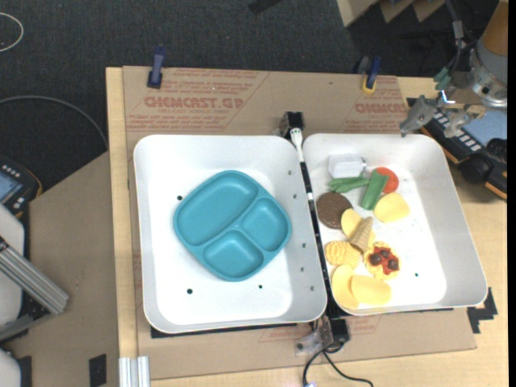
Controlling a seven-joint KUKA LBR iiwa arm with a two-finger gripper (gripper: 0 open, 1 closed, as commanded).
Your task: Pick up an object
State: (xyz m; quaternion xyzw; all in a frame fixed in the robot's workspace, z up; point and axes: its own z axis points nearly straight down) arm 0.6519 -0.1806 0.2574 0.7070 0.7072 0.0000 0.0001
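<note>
yellow toy food [360, 287] at right bin's [451, 224] near edge, blue plate [232, 224] in left bin [157, 216]; hand [427, 111] beyond right bin, grip unclear

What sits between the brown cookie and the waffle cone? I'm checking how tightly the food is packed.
In the camera view, a pale yellow slice sits between the brown cookie and the waffle cone, crowded against both.

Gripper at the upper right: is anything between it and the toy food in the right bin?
Nothing visible does. The gripper sits just outside the right bin rim's far corner; the toy food pile lies uncovered inside it.

Dark carpet floor [72, 39] (cables lying on it) around the cardboard-topped bench [242, 95].
</note>
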